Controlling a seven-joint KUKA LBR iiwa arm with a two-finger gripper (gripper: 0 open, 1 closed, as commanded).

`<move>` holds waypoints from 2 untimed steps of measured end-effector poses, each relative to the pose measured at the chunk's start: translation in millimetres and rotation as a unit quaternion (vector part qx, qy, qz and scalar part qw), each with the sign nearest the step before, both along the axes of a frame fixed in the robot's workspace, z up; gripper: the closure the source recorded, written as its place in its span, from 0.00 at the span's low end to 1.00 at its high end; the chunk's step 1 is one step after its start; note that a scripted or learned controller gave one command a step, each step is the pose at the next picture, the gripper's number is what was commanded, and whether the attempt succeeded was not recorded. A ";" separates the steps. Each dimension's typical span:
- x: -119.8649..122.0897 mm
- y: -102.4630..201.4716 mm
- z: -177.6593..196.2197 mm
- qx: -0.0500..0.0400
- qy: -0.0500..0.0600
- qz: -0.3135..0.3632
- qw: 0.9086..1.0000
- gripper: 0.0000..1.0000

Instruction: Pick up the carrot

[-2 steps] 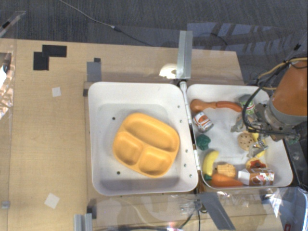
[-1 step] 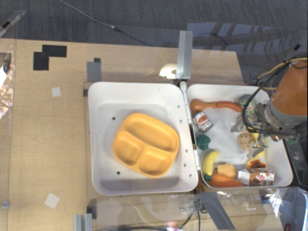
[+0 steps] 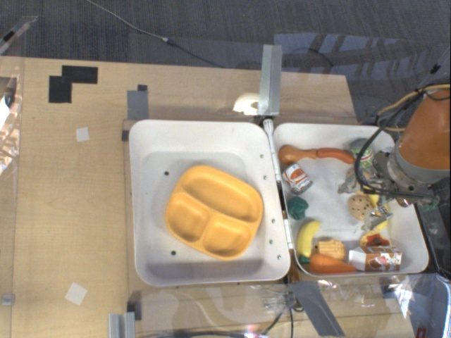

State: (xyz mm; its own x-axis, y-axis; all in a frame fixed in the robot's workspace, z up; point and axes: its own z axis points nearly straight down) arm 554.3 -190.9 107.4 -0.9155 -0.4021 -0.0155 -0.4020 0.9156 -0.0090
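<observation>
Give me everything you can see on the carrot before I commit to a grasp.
The carrot is a small orange toy, smooth and plastic-looking, tapering toward its right end. It lies flat and roughly horizontal along the near edge of the right bin, close to that bin's near-left corner. A yellow banana stands just above its left end, a corn piece sits against its upper side, and a red-and-white packet lies at its right tip. The gripper hangs farther back in the bin, apart from it.
</observation>
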 end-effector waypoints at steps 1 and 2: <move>0.0 0.0 0.0 0.000 0.000 0.000 1.000 0.00; 0.0 0.0 0.0 0.000 0.000 0.000 1.000 0.00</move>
